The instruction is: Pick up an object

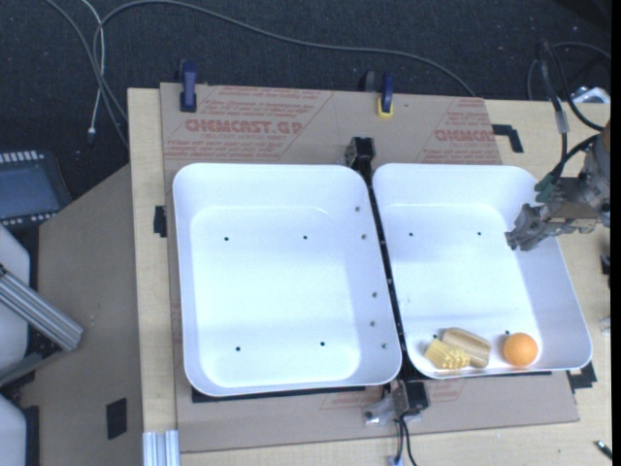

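Three small objects lie in the right bin [553, 289], all gathered along its near edge. Item one: an orange ball [520, 349], round, resting toward the near right corner. Item two: a tan bread roll [467, 342], elongated, lying left of the ball and apart from it. Item three: a yellow corn piece [446, 356], ridged, touching the roll's near left side and sitting just inside the rim. The rest of that bin's floor is plain white with a few small dark dots.

Gripper [525, 233]: grey, at the far right side of the right bin, over its right wall, well apart from all three objects. Nothing is seen between its parts. Whether it stands open or closed cannot be told at this size and angle. The arm [582, 194] enters from the right edge, with dark cables [553, 95] looping above it.

Left bin [194, 289]: white, shallow, side by side with the right one, their inner rims touching along a dark seam.

Board [291, 119]: brown, printed in red lettering, lies under both bins, held at the far edge by two blue clamps [187, 83]. Dark carpet [291, 17] with light cables lies beyond it.
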`<state>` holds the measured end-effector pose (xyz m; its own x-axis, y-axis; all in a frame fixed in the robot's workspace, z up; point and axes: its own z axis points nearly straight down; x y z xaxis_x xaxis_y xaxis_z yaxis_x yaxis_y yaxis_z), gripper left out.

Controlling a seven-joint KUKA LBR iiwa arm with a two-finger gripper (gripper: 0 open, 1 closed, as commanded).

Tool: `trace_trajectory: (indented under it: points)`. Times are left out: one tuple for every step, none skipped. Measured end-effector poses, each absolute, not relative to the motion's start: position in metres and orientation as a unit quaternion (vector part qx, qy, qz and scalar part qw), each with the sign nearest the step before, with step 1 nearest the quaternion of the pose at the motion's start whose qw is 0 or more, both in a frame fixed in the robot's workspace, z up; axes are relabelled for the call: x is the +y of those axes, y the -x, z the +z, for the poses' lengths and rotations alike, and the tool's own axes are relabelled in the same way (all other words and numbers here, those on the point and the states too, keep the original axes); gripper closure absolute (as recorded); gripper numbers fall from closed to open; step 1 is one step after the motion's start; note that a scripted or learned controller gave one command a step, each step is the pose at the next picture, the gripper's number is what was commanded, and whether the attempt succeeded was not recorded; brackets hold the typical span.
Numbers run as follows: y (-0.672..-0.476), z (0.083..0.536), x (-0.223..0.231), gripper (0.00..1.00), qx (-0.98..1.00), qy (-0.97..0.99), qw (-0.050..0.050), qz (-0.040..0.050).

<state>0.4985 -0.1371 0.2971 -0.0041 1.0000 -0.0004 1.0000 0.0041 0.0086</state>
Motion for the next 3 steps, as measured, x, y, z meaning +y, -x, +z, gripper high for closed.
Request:
trace_trajectory:
  points:
    - [-0.481,0.310,-0.100,1.00,0.708,-0.706,0.000,0.0008]
    - [-0.481,0.321,-0.066,1.00,0.708,-0.706,0.000,0.0008]
    - [-0.481,0.359,-0.052,1.00,0.708,-0.707,0.001,0.0016]
